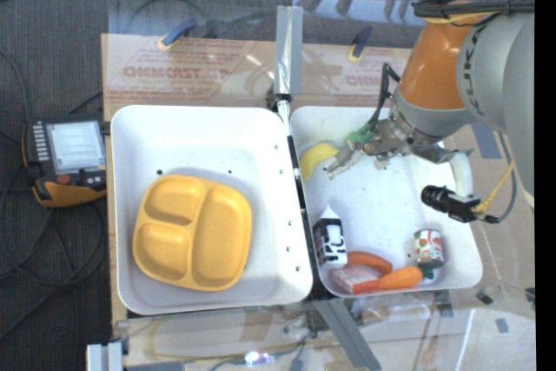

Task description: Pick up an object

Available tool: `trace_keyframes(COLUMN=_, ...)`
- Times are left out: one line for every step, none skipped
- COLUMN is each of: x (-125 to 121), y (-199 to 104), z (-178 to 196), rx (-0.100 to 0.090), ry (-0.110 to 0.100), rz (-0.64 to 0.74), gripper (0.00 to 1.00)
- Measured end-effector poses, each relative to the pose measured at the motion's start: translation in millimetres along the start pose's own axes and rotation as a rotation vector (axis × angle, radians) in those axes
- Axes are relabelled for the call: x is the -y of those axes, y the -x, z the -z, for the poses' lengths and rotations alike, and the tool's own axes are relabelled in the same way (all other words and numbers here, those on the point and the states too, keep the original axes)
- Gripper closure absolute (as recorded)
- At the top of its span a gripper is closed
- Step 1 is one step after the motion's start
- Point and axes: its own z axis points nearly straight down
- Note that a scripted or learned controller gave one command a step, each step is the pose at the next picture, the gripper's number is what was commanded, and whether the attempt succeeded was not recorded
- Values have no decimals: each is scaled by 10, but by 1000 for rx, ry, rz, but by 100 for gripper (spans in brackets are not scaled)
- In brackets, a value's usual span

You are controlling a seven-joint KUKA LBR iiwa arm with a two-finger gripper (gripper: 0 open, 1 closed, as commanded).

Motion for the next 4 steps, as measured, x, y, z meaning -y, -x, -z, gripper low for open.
trace_keyframes(x=556, y=-95, z=-105, rx=0, ry=-2, rz=-143, gripper=0)
trace_keyframes(x=685, y=34, z=304, rx=-1, ry=1, rz=-136, gripper=0)
trace_keyframes(x=735, y=-561, z=-108, rx=-3, ry=-1, rz=-26, gripper=0)
trace_keyframes(x=808, y=-171, z=-107, rx=-2, ry=-1, rz=-75, gripper=0)
